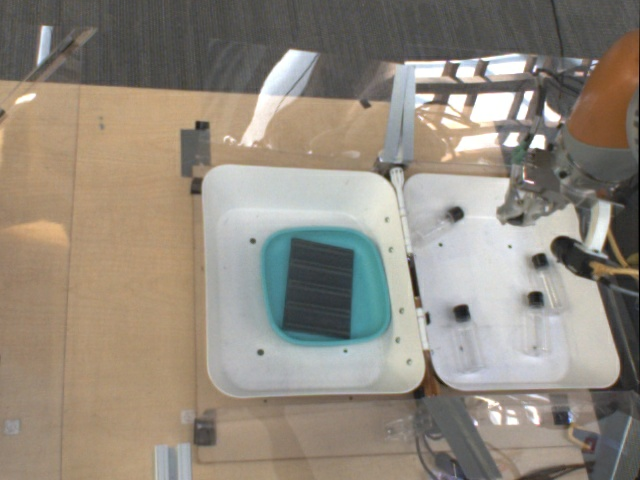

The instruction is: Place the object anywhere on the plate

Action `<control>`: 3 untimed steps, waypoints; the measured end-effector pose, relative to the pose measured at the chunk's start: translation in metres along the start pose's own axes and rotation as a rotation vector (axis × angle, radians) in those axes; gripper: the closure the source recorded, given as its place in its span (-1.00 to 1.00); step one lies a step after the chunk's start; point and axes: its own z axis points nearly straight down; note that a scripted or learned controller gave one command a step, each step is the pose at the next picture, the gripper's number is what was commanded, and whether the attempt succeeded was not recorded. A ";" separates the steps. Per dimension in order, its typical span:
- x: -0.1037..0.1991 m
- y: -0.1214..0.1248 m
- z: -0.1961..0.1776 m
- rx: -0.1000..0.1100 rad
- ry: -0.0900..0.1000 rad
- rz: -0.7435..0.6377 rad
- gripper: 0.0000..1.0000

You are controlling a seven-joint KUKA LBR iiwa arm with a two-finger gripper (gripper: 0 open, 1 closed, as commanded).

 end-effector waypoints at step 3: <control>0.171 -0.083 0.010 0.007 0.002 -0.094 1.00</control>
